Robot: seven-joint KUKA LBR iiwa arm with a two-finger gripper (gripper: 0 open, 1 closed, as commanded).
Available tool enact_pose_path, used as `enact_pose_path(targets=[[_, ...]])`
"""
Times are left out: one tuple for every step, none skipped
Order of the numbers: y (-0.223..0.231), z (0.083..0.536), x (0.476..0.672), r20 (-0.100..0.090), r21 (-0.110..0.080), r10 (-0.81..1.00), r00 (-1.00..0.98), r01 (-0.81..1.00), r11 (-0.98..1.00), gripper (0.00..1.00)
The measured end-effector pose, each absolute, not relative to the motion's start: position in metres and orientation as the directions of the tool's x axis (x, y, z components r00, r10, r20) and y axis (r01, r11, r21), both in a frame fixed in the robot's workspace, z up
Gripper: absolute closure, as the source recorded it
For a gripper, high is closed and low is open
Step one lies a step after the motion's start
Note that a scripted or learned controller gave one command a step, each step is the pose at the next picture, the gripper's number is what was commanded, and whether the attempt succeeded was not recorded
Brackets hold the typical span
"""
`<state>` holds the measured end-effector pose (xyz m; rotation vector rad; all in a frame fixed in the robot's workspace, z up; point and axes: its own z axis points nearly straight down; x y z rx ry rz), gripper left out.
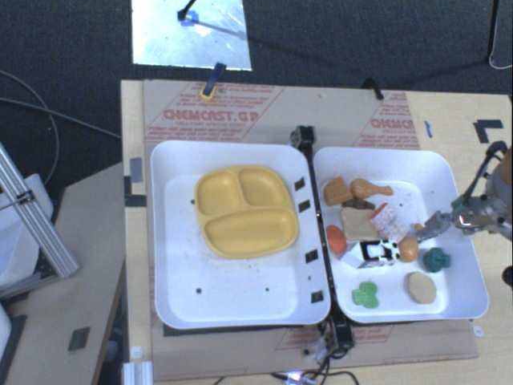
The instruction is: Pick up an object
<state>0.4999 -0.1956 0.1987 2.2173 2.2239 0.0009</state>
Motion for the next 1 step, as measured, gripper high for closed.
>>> enact_pose_path(targets=[[-0.1892,0.2904,0.4879,-0.004,0.012,1.000,-0.006,1.000,0.006,0.00]])
